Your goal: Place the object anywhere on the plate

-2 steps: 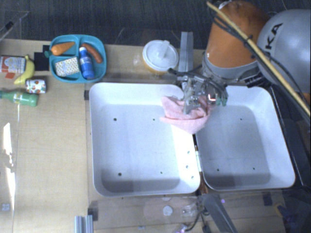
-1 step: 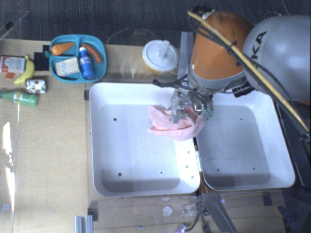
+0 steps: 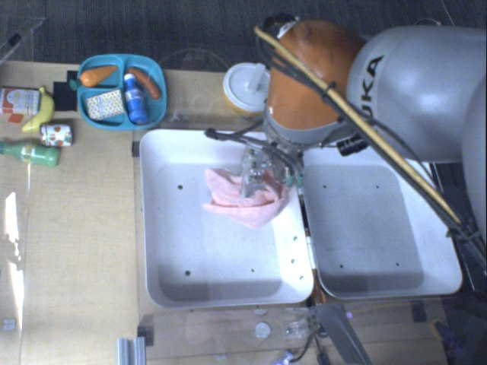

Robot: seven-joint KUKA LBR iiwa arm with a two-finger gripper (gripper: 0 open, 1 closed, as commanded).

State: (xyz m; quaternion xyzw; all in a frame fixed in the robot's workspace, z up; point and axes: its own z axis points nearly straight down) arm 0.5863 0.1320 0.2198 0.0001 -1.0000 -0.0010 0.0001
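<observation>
A pink, crumpled-looking thing [image 3: 236, 200] lies in the upper right part of the left white bin [image 3: 183, 265]; whether it is a cloth or a plate cannot be told. My gripper [image 3: 261, 179] hangs straight over its right part, close to or touching it, and hides what lies beneath. The orange band and grey wrist of the arm [image 3: 319, 67] cover the bin's back right corner.
The right white bin [image 3: 380, 242] adjoins the left one. On the bench at the back left stand a blue divided tray [image 3: 122, 90] with toy food, a banana [image 3: 39, 111], a small can [image 3: 55, 134] and a green bottle [image 3: 30, 153]. A white lidded cup [image 3: 245, 86] stands behind the bins.
</observation>
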